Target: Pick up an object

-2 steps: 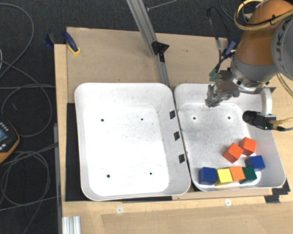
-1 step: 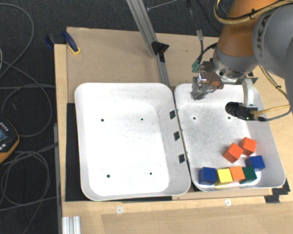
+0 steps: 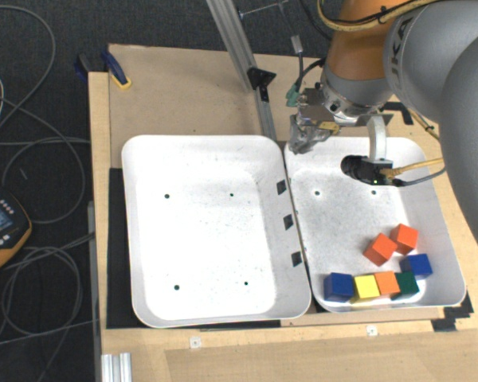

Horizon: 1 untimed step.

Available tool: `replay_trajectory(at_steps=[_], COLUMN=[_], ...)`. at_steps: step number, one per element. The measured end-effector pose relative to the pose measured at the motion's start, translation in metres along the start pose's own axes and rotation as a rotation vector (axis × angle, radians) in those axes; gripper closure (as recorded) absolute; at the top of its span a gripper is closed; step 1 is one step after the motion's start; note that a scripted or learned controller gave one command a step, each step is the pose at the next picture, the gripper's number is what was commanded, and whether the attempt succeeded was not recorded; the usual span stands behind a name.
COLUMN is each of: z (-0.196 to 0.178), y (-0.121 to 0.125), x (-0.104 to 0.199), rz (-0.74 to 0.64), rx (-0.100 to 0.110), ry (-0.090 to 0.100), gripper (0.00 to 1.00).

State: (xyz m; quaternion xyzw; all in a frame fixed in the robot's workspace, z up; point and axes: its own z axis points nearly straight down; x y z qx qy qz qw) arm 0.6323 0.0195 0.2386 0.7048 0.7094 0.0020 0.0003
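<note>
1. Currently, the grey arm with the orange band reaches in from the right; its jaws hang over the far left corner of the right-hand shallow white plastic bin, near the rim shared with the left-hand shallow white plastic bin.
2. Jaw state: cannot tell how far open from this angle; nothing is visible between them.
3. Small coloured blocks sit in the near right corner of the right-hand bin, well apart from the jaws.
4. Two orange cubes lie tilted and touching: one, the other just behind it.
5. Along the near wall, a row: blue cube, yellow cube, orange cube, dark green cube.
6. A second blue cube sits just behind the green one.
7. The light wooden table carries both bins.
</note>
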Motion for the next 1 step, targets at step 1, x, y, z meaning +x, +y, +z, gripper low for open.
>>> replay_trajectory(at_steps=[1], z=[0.0055], y=[0.0085], x=[0.0615], rz=[-0.001], rx=[0.001], ry=[0.000], gripper=[1.00])
